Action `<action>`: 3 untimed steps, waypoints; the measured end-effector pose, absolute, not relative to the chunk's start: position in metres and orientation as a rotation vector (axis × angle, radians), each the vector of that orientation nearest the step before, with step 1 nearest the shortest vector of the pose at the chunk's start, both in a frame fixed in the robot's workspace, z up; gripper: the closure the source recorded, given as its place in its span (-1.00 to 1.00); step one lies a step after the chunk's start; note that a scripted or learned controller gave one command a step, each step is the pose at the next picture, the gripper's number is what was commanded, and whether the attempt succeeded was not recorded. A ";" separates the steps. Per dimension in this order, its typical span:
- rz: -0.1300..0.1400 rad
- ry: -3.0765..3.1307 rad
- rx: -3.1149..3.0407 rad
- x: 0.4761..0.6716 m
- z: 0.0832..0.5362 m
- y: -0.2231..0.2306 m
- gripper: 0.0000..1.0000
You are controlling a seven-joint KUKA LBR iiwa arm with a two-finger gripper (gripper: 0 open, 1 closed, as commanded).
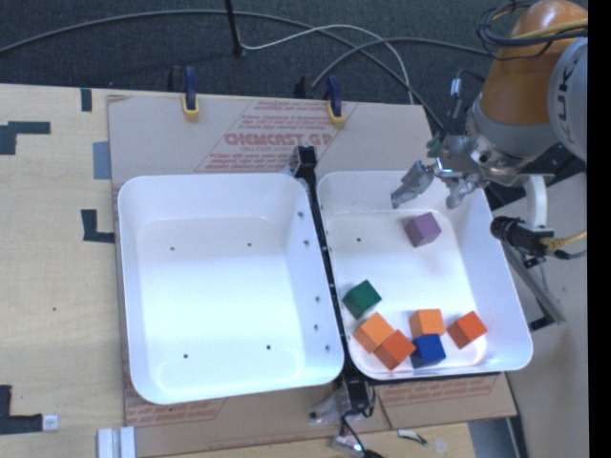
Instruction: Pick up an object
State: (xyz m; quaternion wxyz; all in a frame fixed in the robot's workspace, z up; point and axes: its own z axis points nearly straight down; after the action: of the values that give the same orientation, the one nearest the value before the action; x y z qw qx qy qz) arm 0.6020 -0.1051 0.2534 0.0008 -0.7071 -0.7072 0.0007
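Camera view, looking down at a slant. Two shallow white bins sit side by side on a cardboard sheet [277, 136] laid over the tabletop [48, 256]; the sheet is held at its far edge by two clamps [191, 92].

The arm [530, 65], grey with an orange band, enters from the right. Its gripper [434, 187] hangs above the far part of the right bin [496, 284]. The fingers [410, 187] are spread apart with nothing between them.

A purple block [422, 228] lies on the right bin's floor just below the gripper, apart from the fingers and separate from the other blocks.

Nearer the camera in the same bin: a green block [362, 298] stands alone near the dividing wall. Beyond it along the front wall sits a cluster of orange blocks [374, 330] touching one another, with a blue block [429, 349] pressed in among them and one orange block [467, 328] at the right end.

The left bin [134, 284] shows bare white floor with small dark specks.

Black cables [286, 36] trail across the dark floor behind the tabletop.
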 end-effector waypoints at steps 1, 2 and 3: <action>0.000 -2.222 -2.221 0.602 0.254 -0.105 -1.00; 0.005 -2.219 -2.219 0.610 0.204 -0.110 -1.00; 0.004 -2.220 -2.219 0.604 0.159 -0.105 -1.00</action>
State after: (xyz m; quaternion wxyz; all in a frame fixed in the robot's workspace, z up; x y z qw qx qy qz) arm 0.6035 -0.1055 0.1589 0.0014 -0.7068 -0.7074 0.0012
